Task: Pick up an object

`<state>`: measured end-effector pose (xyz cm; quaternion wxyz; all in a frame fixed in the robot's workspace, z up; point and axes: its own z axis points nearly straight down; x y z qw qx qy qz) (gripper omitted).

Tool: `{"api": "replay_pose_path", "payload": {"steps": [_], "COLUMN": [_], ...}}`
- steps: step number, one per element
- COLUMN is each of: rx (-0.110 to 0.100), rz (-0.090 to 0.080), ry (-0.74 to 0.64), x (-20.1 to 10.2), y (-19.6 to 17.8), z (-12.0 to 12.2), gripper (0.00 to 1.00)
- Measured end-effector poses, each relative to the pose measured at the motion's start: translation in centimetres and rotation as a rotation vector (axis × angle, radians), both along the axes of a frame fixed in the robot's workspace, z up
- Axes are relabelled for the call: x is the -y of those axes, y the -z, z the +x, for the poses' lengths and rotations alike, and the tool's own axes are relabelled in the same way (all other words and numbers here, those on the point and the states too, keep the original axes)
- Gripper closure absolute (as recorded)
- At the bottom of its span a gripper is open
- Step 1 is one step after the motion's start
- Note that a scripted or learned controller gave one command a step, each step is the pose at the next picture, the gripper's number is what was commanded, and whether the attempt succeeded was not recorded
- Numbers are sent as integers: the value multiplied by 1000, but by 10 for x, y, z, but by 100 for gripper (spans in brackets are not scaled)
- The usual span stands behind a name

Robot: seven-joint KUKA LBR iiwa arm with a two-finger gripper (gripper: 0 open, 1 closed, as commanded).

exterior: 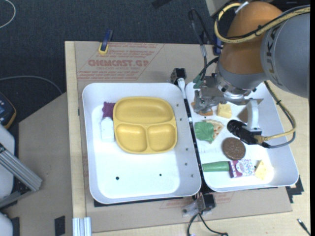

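Note:
My gripper (204,108) reaches down into the upper left part of the right bin (285,167), just above a green leafy piece (205,131) with a tan slice at its edge. Whether anything sits between the fingers is hidden by the wrist. A pale yellow cheese wedge (224,111) lies right of the gripper. A brown round cookie (234,148) lies near the bin's middle. At the bin's front lie a green stick (215,166), a purple and white packet (242,168) and a yellow wedge (263,171).
The left bin (142,186) holds a yellow divided plate (144,123), with a white bottle (107,130) and a purple thing (108,109) at its left. The grey and orange arm (261,38) looms over the right bin's back half.

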<state>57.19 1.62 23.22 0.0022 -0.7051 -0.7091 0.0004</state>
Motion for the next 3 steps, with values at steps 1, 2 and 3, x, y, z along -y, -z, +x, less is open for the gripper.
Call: {"api": "replay_pose_path", "payload": {"steps": [1, 2, 3], "rx": [-1, 0, 8], "rz": [-2, -1, -3], "ry": [2, 6, 6], "x": [-21, -22, -16], "y": [18, 17, 2], "z": [-6, -12, 0], "gripper": [100, 100, 100]}}
